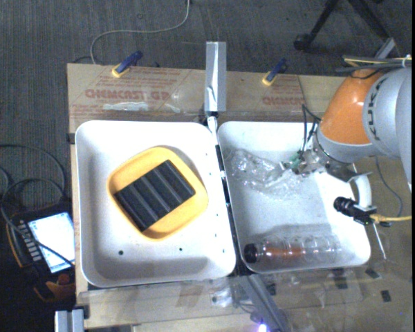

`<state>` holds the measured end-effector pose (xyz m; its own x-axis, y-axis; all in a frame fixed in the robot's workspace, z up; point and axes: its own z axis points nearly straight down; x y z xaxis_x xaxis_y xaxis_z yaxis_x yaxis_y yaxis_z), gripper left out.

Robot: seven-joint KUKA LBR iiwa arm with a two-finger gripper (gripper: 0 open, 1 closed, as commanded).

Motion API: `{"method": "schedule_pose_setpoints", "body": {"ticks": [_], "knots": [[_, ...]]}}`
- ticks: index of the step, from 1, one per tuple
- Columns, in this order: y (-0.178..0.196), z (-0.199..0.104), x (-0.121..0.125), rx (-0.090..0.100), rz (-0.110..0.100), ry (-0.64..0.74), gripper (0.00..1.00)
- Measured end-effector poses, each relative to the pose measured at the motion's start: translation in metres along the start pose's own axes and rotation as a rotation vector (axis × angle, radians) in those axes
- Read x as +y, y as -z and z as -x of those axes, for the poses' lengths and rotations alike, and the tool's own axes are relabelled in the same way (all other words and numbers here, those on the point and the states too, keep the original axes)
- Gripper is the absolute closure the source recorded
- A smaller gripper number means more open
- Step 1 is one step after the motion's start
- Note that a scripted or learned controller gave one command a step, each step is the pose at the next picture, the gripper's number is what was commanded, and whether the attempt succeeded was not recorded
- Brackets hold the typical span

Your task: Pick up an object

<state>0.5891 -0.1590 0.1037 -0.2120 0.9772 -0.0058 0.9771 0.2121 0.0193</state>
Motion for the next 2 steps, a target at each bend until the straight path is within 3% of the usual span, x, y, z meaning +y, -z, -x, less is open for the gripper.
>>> {"method": "schedule_pose_setpoints", "body": {"ticks": [1,2], "knots": [[-0.012,-0.003,0.017,0.003,-0.008,0.032,0.00],[-0.011,-0.034,0.027,-0.005,-0.007,0.183,0.00]]}}
